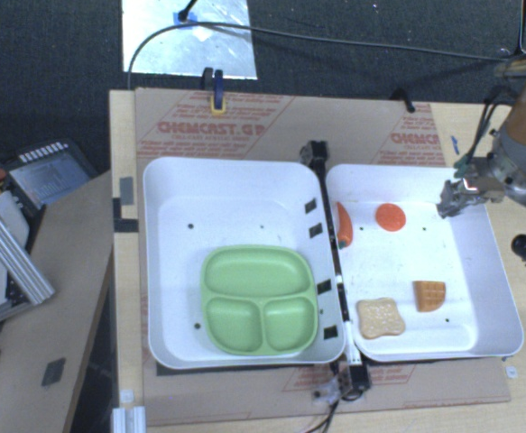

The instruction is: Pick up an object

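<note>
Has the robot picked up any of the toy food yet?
Not yet. The gripper hangs over the right bin's far right side with nothing seen in it. The orange disc, carrot-like piece, waffle and bread slice all lie in that bin. Choosing, grabbing and lifting one is still left.

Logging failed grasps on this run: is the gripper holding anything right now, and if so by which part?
Nothing is seen held. The gripper hovers over the right bin's far right side, apart from the orange round piece.
</note>
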Robot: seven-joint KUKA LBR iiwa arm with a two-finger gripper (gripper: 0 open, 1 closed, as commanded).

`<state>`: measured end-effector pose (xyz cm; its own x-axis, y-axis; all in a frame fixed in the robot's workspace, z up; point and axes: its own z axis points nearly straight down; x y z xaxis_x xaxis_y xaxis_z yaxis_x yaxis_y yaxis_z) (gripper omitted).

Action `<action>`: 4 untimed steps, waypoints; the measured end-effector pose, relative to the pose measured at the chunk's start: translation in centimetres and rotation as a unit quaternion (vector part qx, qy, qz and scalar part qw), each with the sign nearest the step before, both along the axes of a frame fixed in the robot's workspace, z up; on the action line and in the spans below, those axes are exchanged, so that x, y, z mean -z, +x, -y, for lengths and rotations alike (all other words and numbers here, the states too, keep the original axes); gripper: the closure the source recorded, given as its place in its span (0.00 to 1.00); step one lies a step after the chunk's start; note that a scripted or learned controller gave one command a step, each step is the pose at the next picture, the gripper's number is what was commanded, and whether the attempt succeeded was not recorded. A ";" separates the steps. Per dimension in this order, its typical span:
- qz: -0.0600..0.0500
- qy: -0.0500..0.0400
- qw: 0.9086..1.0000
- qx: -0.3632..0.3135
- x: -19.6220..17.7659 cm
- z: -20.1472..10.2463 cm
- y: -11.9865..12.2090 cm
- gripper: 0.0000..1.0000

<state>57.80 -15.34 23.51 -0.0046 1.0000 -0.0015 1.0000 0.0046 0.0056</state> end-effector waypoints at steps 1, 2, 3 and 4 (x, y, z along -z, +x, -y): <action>-0.002 0.001 1.000 -0.001 -0.8 -5.1 -0.2 1.00; -0.002 0.002 1.000 -0.002 0.3 -10.3 -0.4 1.00; -0.003 0.001 1.000 -0.001 -0.3 -15.2 -2.0 1.00; -0.002 0.001 1.000 -0.002 0.1 -21.2 -2.2 1.00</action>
<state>55.58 5.90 23.39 -0.0090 1.0000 0.0013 1.0000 0.0090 0.0010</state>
